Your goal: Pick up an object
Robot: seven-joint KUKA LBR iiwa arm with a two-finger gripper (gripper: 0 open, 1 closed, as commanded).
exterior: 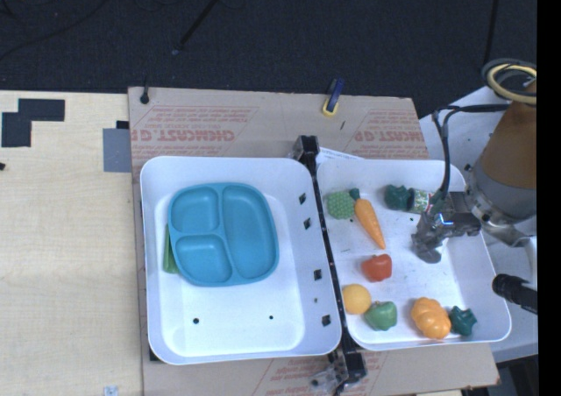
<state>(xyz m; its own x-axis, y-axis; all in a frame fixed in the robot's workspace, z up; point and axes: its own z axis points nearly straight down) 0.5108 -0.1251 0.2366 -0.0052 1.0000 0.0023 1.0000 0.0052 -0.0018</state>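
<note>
Roughly: left white bin (pixel 175 324) carries a blue three-compartment plastic plate (pixel 223 234), well left of the fingers. Right white bin (pixel 491 298) holds the gripper (pixel 427 248), low over bare floor; whether clenched or released, cannot tell. Orange toy carrot (pixel 370 222) lies just left; red toy pepper (pixel 378 267) lower left.

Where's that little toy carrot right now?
The carrot lies in the right bin, toward its upper left, just beside a bumpy green piece and above a red piece.
</note>
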